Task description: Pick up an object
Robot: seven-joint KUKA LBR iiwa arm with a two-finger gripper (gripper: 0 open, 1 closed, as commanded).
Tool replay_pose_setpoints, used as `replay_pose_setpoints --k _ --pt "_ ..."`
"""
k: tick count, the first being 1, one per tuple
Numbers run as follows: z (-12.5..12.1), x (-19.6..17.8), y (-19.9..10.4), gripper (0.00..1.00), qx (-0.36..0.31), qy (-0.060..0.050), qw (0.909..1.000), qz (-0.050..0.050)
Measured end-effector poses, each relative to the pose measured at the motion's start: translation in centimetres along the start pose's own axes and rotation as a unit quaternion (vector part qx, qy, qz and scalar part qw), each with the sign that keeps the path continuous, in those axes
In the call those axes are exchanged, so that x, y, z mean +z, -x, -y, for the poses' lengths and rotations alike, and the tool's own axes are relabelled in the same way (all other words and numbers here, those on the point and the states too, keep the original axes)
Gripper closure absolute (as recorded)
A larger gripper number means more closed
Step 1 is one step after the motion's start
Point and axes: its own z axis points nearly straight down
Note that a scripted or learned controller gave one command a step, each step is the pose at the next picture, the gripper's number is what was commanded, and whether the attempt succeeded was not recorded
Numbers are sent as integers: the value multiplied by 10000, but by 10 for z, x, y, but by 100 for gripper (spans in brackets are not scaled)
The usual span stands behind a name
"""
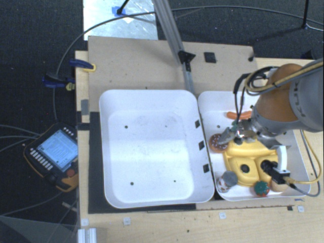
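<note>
My gripper (pixel 237 133) hangs low over the right bin (pixel 212 105), near its middle, with the orange-banded wrist behind it to the right. Just under and in front of it lies a large yellow plastic object (pixel 245 161) with a dark round hole. A round brown disc (pixel 219 142) lies directly left of the gripper. A thin orange piece (pixel 238 115) lies behind it. Near the bin's front edge sit a small grey object (pixel 228 178) and a green ball (pixel 261 188). The arm hides the bin's right part.
The left bin (pixel 114 135) stands beside the right one, their walls touching. A handheld control pendant (pixel 53 153) lies off the bench to the left. A slanted metal pole (pixel 169 24) rises behind the bins.
</note>
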Motion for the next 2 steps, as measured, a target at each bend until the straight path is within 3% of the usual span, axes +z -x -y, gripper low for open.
replay_pose_setpoints --k 1,2 --pt "-5 -15 0 100 -1 51 10000 -8" --pt "-10 -79 0 100 -2 -92 10000 -5"
